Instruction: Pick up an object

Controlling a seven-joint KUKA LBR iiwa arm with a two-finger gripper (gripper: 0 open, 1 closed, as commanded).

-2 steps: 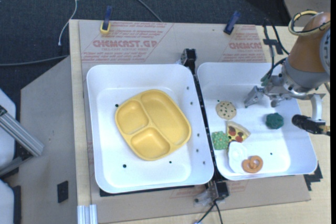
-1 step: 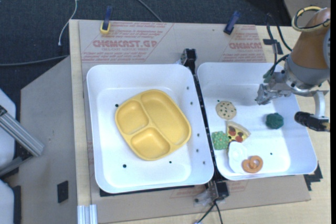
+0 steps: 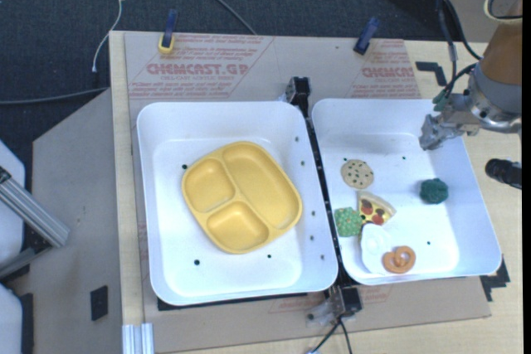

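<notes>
The gripper (image 3: 435, 133) hangs at the right bin's (image 3: 473, 257) far right corner — whether its jaws are wide or narrow cannot be told. A cookie (image 3: 358, 173), pizza slice (image 3: 375, 209) and green ball (image 3: 433, 191) lie mid-bin — a yellow tray (image 3: 241, 196) fills the left bin (image 3: 166, 269).

A three-compartment yellow plastic tray (image 3: 241, 196) is taking up the middle of the left white bin (image 3: 158, 128), leaving bare floor only along the walls. In the right white bin (image 3: 332, 116), a speckled round cookie (image 3: 358, 173), pizza slice (image 3: 375, 209), green leafy piece (image 3: 348, 221), white plate (image 3: 373, 244), orange pretzel (image 3: 399, 259) and dark green broccoli (image 3: 433, 191) are crowding the near half, leaving the far strip open.
</notes>
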